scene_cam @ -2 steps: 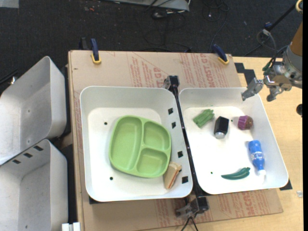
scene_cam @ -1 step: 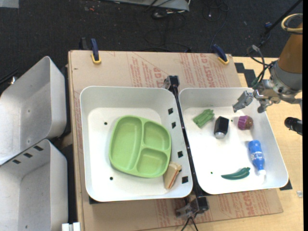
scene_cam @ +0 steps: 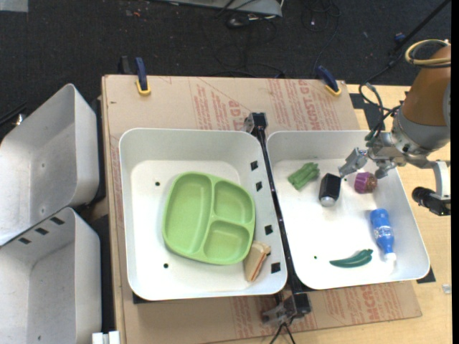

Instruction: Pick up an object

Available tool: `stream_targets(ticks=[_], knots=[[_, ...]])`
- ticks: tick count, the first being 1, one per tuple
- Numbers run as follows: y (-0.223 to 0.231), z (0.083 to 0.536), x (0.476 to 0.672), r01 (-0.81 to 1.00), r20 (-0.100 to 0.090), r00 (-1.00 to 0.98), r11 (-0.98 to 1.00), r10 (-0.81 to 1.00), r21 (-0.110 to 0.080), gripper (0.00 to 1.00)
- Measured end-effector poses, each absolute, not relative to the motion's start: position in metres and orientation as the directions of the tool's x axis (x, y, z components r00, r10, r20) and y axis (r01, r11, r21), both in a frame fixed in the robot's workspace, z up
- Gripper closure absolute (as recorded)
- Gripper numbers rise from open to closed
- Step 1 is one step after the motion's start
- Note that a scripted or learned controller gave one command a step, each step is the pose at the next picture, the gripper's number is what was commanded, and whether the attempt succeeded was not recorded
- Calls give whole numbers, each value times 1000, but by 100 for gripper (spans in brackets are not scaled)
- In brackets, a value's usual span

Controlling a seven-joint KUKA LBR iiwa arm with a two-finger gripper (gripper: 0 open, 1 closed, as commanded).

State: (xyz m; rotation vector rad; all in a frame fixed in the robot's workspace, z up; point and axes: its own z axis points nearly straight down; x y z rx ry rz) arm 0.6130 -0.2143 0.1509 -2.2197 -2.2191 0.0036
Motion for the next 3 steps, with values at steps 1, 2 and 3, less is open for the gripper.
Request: stream_targets(ticks=[1,2,3], knots=[[-217,129,620,1000,-11,-1,1,1000,27,0],[-216,135,619,1000,-9,-2,2,1000,20,100],[-219,199,618,1000,-3,-2,2,1000,7,100]])
